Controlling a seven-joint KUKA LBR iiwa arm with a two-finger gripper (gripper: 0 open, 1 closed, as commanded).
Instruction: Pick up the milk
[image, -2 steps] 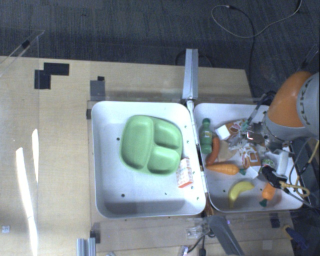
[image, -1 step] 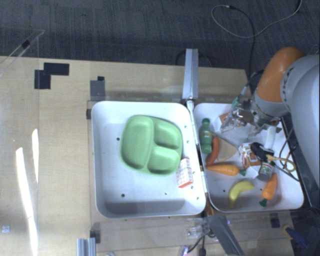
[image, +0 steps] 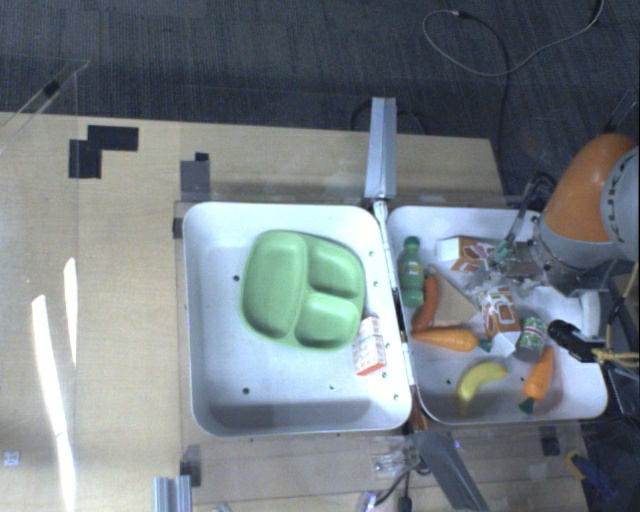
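The milk carton lay against the left bin's right wall, lengthwise along it, well left of the gripper over the right bin, whose grip I couldn't make out.

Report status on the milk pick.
Gripper over right bin, nothing seen held. Milk carton lying in left bin beside green tray, untouched. Path clear.

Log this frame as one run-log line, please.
arm: grey arm with orange band over right white bin | milk: small white-and-red carton lying in left white bin beside green divided plate, untouched
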